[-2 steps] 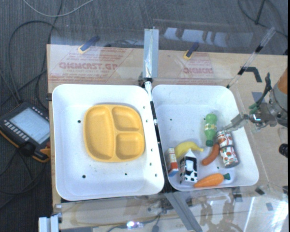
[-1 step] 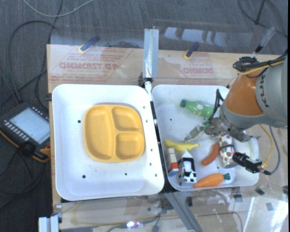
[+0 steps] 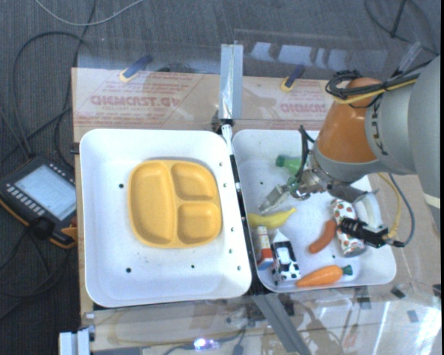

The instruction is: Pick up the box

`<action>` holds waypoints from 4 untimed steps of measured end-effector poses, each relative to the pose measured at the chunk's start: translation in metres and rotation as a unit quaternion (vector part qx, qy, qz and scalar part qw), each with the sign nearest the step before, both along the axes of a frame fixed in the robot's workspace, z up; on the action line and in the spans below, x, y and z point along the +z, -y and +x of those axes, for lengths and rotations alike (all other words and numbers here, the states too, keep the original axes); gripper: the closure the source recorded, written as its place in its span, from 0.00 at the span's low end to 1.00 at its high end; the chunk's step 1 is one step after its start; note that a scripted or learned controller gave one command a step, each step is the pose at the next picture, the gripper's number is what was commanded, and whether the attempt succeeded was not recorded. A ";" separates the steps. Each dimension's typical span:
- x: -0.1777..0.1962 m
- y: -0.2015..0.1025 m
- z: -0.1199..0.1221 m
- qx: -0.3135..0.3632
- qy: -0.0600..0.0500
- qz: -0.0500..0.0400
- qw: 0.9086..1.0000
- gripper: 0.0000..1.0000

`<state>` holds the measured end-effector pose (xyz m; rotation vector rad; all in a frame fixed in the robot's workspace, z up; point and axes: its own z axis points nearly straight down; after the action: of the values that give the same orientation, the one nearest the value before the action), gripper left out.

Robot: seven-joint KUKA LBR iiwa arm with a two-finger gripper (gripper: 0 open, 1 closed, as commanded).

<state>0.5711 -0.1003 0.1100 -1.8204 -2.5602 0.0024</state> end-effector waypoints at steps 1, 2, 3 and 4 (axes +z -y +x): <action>0.073 -0.052 0.005 -0.045 0.000 0.000 0.999 0.00; 0.073 -0.038 -0.021 -0.021 -0.001 -0.001 1.000 0.00; 0.073 -0.071 -0.076 0.002 -0.001 0.000 1.000 0.00; 0.073 -0.065 -0.087 0.035 -0.002 0.000 0.999 0.00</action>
<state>0.4840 -0.0353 0.1830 -1.7285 -2.6206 0.0060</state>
